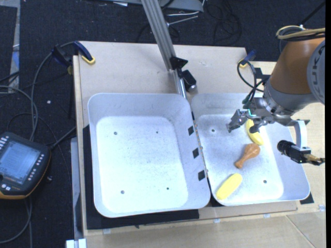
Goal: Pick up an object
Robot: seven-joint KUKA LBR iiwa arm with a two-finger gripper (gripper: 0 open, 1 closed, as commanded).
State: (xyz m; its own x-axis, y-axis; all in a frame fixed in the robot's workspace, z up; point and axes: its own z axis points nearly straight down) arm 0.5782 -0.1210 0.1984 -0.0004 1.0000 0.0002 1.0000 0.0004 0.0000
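The right bin holds three objects. A yellow oblong piece lies near its front edge. A tan, pear-shaped wooden piece lies in the middle. A smaller yellow object sits further back, partly covered by the arm's wrist. My gripper hangs low over the bin's back half, just left of that small yellow object. Its dark fingers point down and left; nothing shows between them, and their spacing is unclear.
The left bin stands beside the right one, with black clips along the shared rim. A slanted metal pole rises behind the bins. A teach pendant lies on the floor at left.
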